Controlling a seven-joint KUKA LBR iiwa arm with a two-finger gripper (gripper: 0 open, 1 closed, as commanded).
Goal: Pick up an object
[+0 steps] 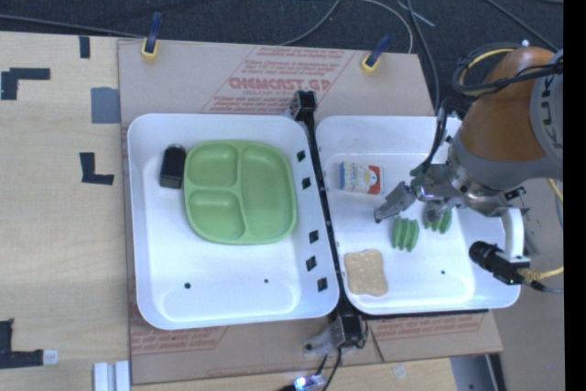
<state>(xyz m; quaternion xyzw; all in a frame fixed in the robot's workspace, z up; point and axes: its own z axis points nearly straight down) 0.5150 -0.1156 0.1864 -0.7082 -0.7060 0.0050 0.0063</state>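
White plastic: two shallow bins side by side on a sheet of brown cardboard with red print (275, 73), seen from above at a slant.

Left bin (156, 288): a pale green plate (241, 192) with three compartments, lying flat near the middle. Just beside the plate's left edge, a small black block (172, 167), touching it or very nearly.

Right bin (458, 284): toward the far left part, a small white carton (357, 178) with blue and orange print, lying flat. Near the front, close to the divider between the bins, a tan slice (366, 272), flat, well apart from the carton. Between them and further right, a green ridged piece (405, 233), with a second green piece (440, 218) near it on the right.

Reaching in from the right, a grey arm with an orange band (508, 96). Gripper (412, 204) low over the middle of the right bin, just above the two green pieces and right of the carton. Released or clenched: cannot tell from this angle. Nothing seen lifted clear of the bin floor.
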